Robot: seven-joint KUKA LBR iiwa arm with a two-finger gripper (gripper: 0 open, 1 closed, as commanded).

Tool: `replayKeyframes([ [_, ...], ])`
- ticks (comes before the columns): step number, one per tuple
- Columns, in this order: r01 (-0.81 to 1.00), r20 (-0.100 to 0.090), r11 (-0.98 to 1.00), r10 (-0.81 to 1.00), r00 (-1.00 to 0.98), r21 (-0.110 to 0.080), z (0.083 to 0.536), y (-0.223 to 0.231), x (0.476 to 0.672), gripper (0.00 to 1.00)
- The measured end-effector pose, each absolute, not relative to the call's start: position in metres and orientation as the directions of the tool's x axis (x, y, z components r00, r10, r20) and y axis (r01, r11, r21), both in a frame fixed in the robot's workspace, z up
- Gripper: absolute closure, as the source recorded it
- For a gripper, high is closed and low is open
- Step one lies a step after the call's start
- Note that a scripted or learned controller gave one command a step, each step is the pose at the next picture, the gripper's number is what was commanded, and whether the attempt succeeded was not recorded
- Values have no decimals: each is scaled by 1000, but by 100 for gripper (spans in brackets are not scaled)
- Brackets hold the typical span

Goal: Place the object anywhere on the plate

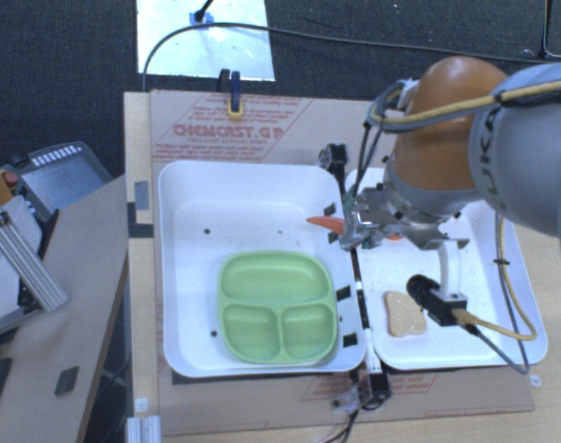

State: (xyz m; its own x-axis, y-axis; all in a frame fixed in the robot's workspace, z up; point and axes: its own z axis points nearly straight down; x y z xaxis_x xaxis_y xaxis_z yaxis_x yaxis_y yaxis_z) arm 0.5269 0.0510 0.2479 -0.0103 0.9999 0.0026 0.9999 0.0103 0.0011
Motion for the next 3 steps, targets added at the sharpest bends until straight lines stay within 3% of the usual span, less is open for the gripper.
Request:
replayKeyframes([
  [1, 1000, 1, 8, 1000, -8, 1, 230, 99, 540, 100],
  [2, 1000, 0, 6, 1000, -6, 0, 226, 107, 539, 100],
  [3, 1000, 0, 6, 1000, -6, 0, 226, 107, 539, 0],
])
